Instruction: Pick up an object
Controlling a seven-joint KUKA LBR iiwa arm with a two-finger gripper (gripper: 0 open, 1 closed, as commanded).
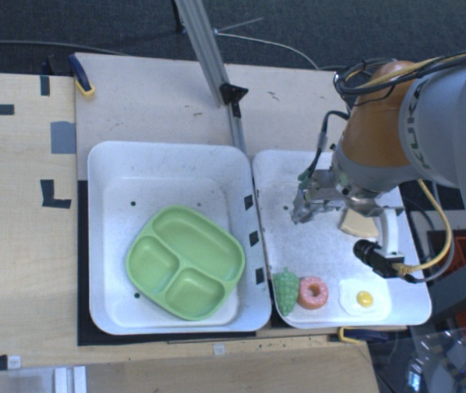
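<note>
1. Three small objects hug the right bin's near edge: green toy, pink donut, fried egg.
2. Gripper hovers above them; finger state: cannot tell. Descending here risks grasping nothing.

Three items lie along the right bin's near edge: a green leafy piece in the left corner, a pink-frosted doughnut touching it, and a fried egg flat, apart. A tan slice lies farther back, partly covered.
</note>
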